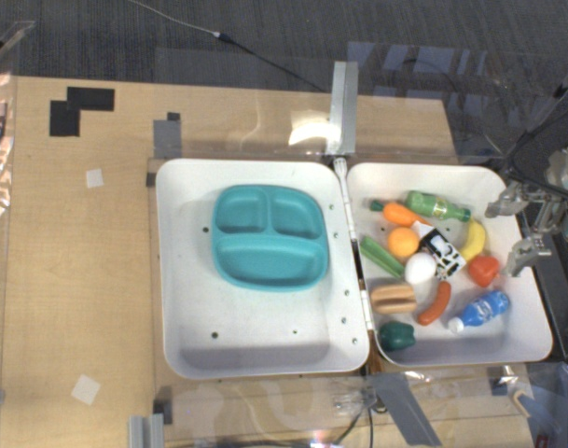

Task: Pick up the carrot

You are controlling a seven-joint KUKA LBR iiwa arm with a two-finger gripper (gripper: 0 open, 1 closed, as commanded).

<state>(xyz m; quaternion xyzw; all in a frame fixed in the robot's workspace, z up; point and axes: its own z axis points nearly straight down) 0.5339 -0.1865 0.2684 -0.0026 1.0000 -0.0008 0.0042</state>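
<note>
Toward the far edge of the right bin (pixel 535 343), the carrot (pixel 398 215) lies orange with a green tip, just beside the green bottle (pixel 436 205) and close to the orange ball (pixel 404 242). The gripper (pixel 527 229) sits at that bin's right rim, well apart from the carrot; nothing is seen between its fingers, and whether they are spread or closed cannot be told. The left bin (pixel 186 343) bears only a teal tray (pixel 268 236).

Judgement: crowding is the chief hazard. Fingers descending on the carrot could catch the bottle or ball and push the carrot aside. The banana (pixel 475 239) and red item (pixel 483 270) stand along the approach. Open room lies between the carrot and the bin's far wall.
</note>
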